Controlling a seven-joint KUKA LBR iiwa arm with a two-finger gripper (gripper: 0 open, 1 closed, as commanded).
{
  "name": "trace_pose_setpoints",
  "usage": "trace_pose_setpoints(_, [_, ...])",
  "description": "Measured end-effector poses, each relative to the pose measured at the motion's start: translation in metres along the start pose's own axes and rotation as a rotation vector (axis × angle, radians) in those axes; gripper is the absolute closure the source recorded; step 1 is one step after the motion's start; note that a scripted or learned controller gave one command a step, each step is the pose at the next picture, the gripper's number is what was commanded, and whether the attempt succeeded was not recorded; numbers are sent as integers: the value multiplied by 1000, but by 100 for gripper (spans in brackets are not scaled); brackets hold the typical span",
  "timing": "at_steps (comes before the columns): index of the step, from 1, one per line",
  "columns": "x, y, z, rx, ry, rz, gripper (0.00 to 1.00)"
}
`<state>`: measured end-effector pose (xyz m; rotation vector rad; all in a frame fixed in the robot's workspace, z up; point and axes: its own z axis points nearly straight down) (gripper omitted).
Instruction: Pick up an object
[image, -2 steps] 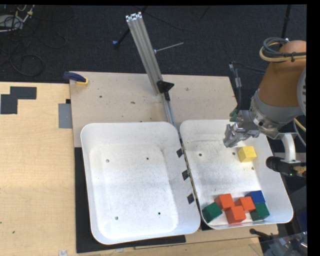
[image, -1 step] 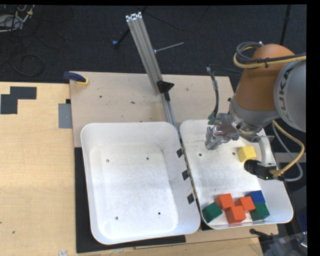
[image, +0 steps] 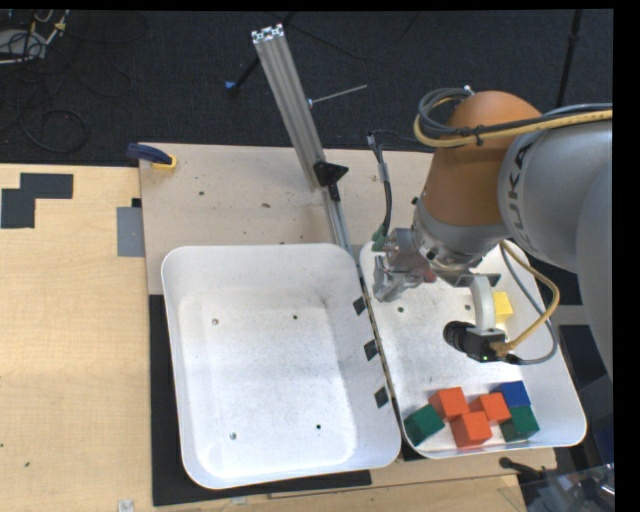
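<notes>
Two bins: a left bin (image: 265, 450) and a right bin (image: 420, 340), both white and shallow, are set side by side on the desk (image: 60, 330), their inner rims touching.
Blocks: a cluster is seen at the near end of the right bin, made up of orange blocks (image: 470, 415), a green block (image: 423, 424), a blue block (image: 515, 393) and a second green block (image: 520, 426), all packed close together.
Yellow block: a yellow block (image: 501, 304) is seen farther back in the right bin, partly hidden behind the arm's cable.
Arm: the grey arm (image: 560, 200) with its orange band (image: 475, 180) is reached in from the right over the far part of the right bin.
Gripper: the gripper (image: 385, 285) is placed near the rim between the bins, well apart from the block cluster; nothing is seen between its fingers, and whether they are spread or closed cannot be told.
Rail: a slanted metal rail (image: 295, 105) is seen behind the bins.
</notes>
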<state>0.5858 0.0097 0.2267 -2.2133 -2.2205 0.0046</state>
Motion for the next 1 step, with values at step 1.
trace_pose_setpoints(1, [60, 2, 8, -1, 0, -1, 100])
